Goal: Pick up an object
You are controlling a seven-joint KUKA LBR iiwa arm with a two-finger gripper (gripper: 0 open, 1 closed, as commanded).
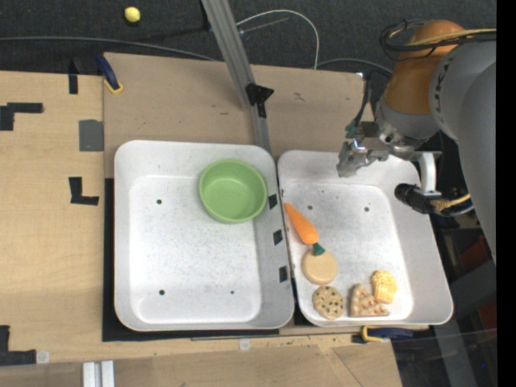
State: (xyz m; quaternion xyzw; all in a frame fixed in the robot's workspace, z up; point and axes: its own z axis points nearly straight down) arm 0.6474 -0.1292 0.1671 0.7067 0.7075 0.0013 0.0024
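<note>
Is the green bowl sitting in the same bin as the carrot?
No, the green bowl sits in the left bin, while the carrot lies in the right bin with the other food.

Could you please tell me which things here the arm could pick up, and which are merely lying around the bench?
Pickable:
green bowl
carrot
round biscuit
cookie
corn piece
gripper above right bin

Lying about:
yellow ball
blue clamp
cables

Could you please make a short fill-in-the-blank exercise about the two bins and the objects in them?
1. The green bowl sits in the ____ bin.
2. The carrot is coloured ____.
3. The gripper hovers over the right bin's ____ edge.

Missing words: left; orange; far
</note>
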